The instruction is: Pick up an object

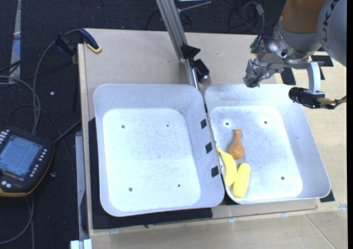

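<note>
Robot tool poised above the far edge of the right bin, with toys lying nearer the camera.

Nearest, a yellow banana (234, 174) lies in the right bin (298, 149), below and slightly left of the tool, its long axis running toward the tool. Touching its far end, an orange drumstick (237, 145) points the same way. Farthest, the tool (255, 79) hovers over the bin's rim, above the desk (138, 58); I cannot tell how it is set.

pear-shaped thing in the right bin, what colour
Orange, as the camera view shows: the pear-shaped thing lies beside two yellow pieces.
</note>
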